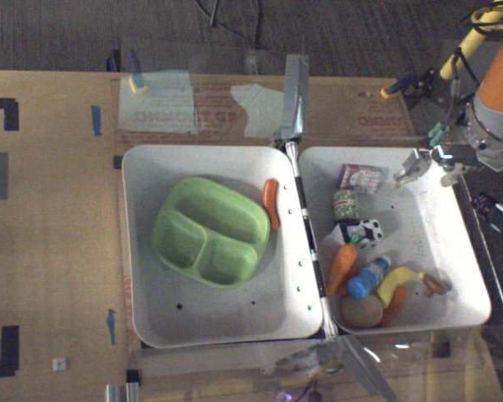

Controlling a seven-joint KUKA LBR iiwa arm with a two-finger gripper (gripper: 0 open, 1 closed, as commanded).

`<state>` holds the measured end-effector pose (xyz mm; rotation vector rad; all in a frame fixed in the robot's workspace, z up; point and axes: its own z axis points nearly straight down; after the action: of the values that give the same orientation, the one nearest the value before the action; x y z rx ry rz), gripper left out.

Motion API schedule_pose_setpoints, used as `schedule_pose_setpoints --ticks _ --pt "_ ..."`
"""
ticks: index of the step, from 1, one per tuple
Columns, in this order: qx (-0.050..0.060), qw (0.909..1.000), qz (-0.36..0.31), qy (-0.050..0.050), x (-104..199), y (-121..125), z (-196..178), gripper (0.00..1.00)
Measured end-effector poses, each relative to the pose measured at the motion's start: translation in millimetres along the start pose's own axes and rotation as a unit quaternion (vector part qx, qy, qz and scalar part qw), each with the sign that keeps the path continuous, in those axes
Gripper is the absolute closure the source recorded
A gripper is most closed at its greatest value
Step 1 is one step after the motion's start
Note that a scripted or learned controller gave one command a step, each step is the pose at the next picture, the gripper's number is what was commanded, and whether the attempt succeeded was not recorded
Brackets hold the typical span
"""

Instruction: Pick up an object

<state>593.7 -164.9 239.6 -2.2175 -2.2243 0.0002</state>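
My end effector hung over the upper right corner of the right bin, close to its far rim. Its two pale fingers stood spread apart, with nothing between them. The grey wrist and the orange band of my arm reached in from the right edge, above the bin's right wall.

All the loose things in the right bin lay apart from my end effector. Nearest to it was a small purple packet, lying near the bin's upper left part. Just below that stood a little green can, and below the can a black-and-white toy cow. Lower down, an orange carrot lay slantwise against the bin's left wall. Beside it was a blue bottle, tilted, with a yellow banana just to its right. A brown round thing sat at the bottom of the bin, touching a red-orange piece on its right.

The left bin held a green divided plate, turned at a slant. An orange sausage-shaped toy lay just beside the plate's upper right edge, near the wall between the bins. Both bins rested on the tan bench.
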Motion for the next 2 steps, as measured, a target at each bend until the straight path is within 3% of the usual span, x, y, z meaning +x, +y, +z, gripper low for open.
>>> schedule_pose_setpoints --ticks 1,2 --pt "-0.003 0.9998 -0.022 -0.001 16 28 153 0.00" --pt "-0.005 0.9998 -0.021 -0.001 16 29 142 1.00"
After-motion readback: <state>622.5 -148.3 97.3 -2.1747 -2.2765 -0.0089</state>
